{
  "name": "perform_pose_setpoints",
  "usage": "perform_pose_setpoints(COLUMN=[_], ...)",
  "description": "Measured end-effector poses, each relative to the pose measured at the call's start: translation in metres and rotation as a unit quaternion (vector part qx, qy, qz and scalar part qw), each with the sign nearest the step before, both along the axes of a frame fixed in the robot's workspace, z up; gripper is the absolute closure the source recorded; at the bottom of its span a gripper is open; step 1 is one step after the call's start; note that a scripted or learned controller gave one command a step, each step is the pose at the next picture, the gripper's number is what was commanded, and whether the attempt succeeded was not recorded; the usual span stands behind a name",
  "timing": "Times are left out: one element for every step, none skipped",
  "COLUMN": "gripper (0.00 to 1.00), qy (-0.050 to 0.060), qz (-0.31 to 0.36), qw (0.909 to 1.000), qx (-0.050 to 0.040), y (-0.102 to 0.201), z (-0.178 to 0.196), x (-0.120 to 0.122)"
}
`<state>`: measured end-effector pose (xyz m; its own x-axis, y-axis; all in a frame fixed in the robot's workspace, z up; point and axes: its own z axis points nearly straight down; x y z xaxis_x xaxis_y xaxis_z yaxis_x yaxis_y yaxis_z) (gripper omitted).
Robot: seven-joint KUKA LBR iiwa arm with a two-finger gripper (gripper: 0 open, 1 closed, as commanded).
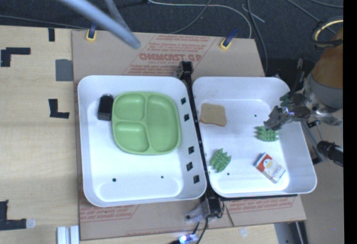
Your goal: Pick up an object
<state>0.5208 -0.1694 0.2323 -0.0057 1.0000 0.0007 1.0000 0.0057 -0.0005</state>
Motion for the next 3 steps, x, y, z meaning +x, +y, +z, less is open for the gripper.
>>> perform_pose_setpoints(gripper=[1.0,1.0,1.0], qy=[0.0,0.0,0.0], qz=[0.001,0.001,0.0], qw=[1.0,1.0,1.0], qx=[0.0003,0.0005,0.0003], y=[0.053,0.107,0.162], z=[0.007,0.013,0.017], x=[0.024,0.048,0.061])
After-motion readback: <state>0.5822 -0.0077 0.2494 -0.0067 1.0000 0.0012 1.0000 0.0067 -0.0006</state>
